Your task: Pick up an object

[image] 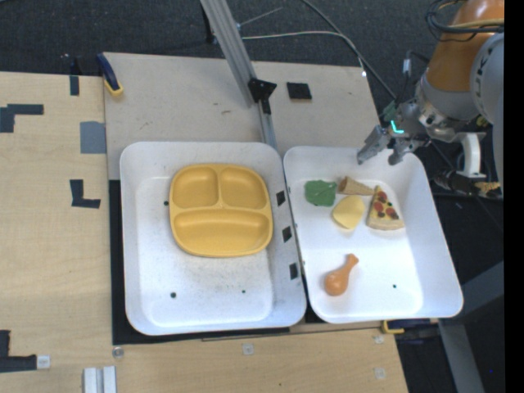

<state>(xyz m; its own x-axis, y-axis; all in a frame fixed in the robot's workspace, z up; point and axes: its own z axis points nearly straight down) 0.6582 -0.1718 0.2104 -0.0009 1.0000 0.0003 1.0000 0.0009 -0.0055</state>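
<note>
Hovering over the back edge of the right bin (426, 219), my gripper (381, 150) is spread open with nothing in it.

The toy food lies just in front of me and lower down. The pizza slice (385, 209) is nearest, its point aiming up toward me. The chicken leg (341, 274) is farther away.

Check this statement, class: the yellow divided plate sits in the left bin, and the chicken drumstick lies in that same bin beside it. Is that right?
Not quite. The yellow divided plate does sit in the left bin, but the chicken drumstick lies in the right bin, below the other toy foods. The camera view shows this.
</note>
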